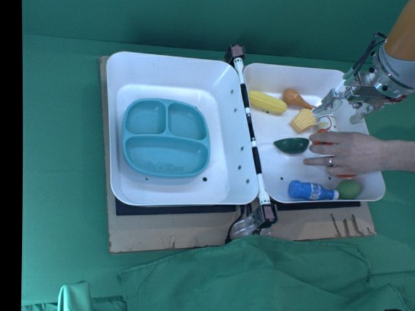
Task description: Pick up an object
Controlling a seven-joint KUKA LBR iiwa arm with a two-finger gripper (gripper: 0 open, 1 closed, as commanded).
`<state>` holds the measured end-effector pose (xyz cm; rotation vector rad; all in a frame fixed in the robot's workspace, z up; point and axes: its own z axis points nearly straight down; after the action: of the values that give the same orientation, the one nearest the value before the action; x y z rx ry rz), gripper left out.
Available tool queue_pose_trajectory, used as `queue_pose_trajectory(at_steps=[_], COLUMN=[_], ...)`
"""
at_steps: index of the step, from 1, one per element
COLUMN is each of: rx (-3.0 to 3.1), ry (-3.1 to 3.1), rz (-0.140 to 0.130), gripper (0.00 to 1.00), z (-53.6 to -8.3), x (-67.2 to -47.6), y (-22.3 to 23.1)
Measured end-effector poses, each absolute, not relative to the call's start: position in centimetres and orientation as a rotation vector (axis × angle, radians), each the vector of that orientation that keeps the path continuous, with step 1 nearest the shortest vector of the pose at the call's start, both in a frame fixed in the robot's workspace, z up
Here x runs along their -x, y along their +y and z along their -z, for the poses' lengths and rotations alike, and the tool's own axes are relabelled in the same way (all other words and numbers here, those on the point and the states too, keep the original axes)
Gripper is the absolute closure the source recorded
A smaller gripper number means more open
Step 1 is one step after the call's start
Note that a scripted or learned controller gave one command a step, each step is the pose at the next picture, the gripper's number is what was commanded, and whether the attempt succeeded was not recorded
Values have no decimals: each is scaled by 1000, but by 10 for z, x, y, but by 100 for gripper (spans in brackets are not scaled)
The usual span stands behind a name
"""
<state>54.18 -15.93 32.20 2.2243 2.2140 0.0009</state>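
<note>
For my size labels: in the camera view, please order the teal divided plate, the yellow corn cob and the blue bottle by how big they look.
1. Teal divided plastic plate, clearly largest.
2. Blue plastic bottle and yellow corn cob: these look alike in length, so I leave them unranked.

Green cloth [58,141] covers the worktop and rises behind it as a flat backdrop. A brown cardboard sheet [149,235] lies on the cloth, and rumpled green fabric [259,277] bunches along the near edge under even light.
</note>
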Motion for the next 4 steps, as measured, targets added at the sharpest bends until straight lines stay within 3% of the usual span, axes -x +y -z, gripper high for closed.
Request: queue_pose_trajectory(at_steps=[1, 3, 4], rx=[-2224, -2228, -2220], ry=[2214, 2218, 2211], rz=[-1, 4, -5], gripper=[0, 0, 0], z=[-322, -210, -183], x=[-542, -532, -534], y=[-159, -161, -163])
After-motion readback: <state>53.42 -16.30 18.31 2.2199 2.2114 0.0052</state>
